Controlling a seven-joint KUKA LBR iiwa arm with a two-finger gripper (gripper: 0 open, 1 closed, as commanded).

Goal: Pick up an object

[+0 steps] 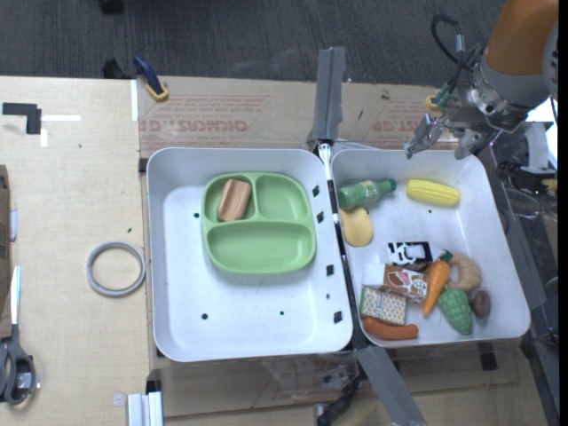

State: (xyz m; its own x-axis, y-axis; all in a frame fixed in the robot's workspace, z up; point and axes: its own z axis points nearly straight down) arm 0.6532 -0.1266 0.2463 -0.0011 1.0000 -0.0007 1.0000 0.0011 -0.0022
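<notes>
Two bins: a left bin (169,264) and a right bin (501,238) sit side by side, touching along the middle.
Claw: the gripper (444,136) hangs over the far edge of the right bin, below the orange band of the arm (524,25); its fingers stand spread wide with nothing between them.
Nearest to the claw: a yellow corn cob (433,192) lies just below it in the picture, on the bin floor.
Left of the corn: a green bottle (364,193) lies on its side by the bin's left wall, with a pale yellow potato-like piece (357,227) just beneath it.
Further from the claw, near side of the right bin: a black-and-white card (409,253), a printed packet (384,306), an orange carrot (435,284), a green bumpy fruit (455,311) and a red sausage (390,329) crowd together, several touching.
Far left of the claw: a green divided plate (262,238) in the left bin holds a bread roll (233,199) in its upper-left compartment.
Outside the bins: a tape ring (116,267) rests on the bench, well apart from the claw.
</notes>
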